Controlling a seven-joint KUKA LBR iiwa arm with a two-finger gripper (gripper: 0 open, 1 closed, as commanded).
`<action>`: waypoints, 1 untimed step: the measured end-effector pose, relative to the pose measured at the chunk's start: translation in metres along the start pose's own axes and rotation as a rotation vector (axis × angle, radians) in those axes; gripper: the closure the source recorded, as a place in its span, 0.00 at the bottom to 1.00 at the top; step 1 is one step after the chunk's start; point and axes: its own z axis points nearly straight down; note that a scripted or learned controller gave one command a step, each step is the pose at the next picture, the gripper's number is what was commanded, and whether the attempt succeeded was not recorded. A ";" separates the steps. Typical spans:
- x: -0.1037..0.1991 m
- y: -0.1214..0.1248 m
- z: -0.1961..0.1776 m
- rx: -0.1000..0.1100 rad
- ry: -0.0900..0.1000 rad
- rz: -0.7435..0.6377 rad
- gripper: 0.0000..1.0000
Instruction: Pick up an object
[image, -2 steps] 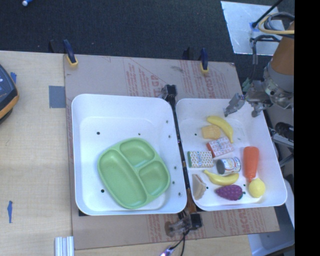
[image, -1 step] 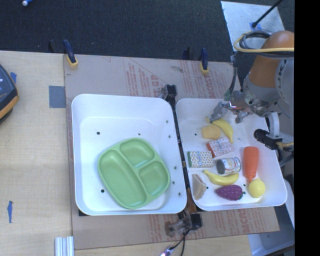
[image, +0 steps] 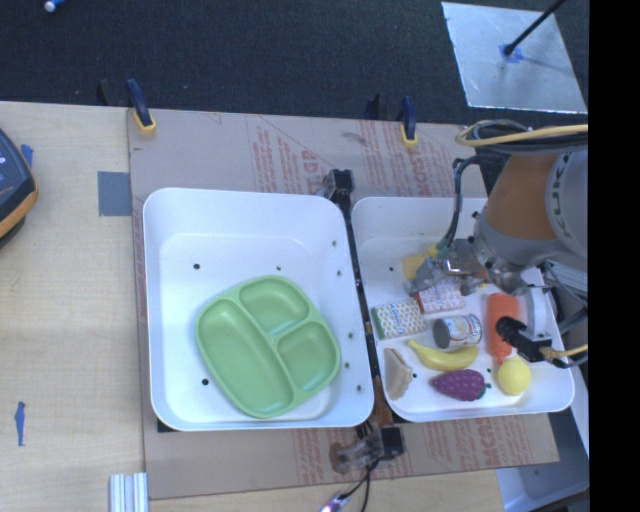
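The right bin (image: 372, 230) holds several small items. Among them are a red-and-white box (image: 441, 298), a green-and-white box (image: 398, 318), a small can (image: 458, 328), a banana (image: 446, 355), purple grapes (image: 460, 384), a lemon (image: 513, 376), an orange carrot (image: 499, 322), a tan wedge (image: 398, 372) and a yellow piece (image: 415, 264). My gripper (image: 446, 268) is low in this bin, just above the red-and-white box and beside the yellow piece. I see nothing lifted in it.
A green divided plate (image: 266, 344) lies in the left bin (image: 160, 215). The arm's grey body and orange band (image: 520, 195) cover the right bin's far right part. Clamps and cables sit along the bins' middle seam (image: 341, 184).
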 end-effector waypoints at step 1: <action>0.045 0.066 -0.001 -0.003 0.001 -0.001 0.00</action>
